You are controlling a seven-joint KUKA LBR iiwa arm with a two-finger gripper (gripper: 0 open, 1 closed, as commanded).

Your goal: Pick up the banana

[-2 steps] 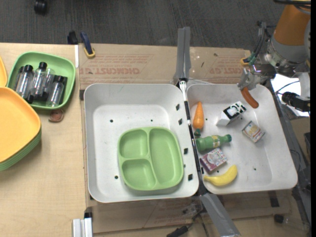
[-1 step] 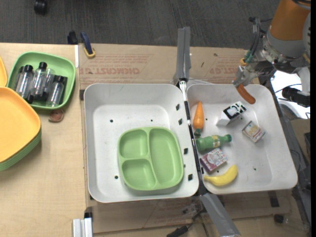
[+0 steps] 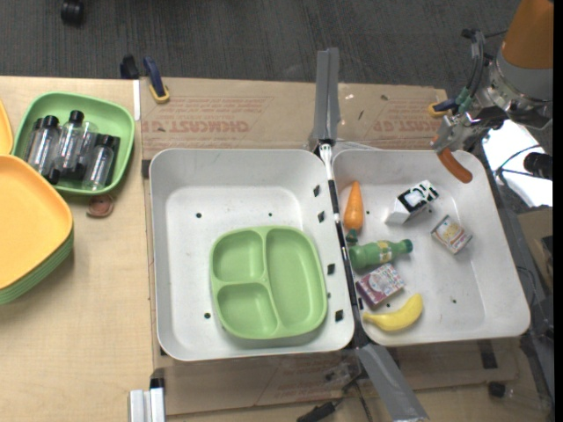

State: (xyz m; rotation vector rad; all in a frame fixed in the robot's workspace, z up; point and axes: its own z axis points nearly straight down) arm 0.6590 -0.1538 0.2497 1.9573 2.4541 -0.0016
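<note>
Banana is just lying at the near edge of the right bin, next to a pink packet. Gripper hangs over the far corner, can't tell its state.

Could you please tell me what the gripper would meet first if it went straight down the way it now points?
Probably the orange sausage-shaped toy at the right bin's far rim, directly under the gripper; depth is unclear.

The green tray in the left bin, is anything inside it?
Nothing: the green tray shows three bare compartments. It rests flat in the left bin; whatever lies beneath it is covered. The banana sits in the right bin.
</note>
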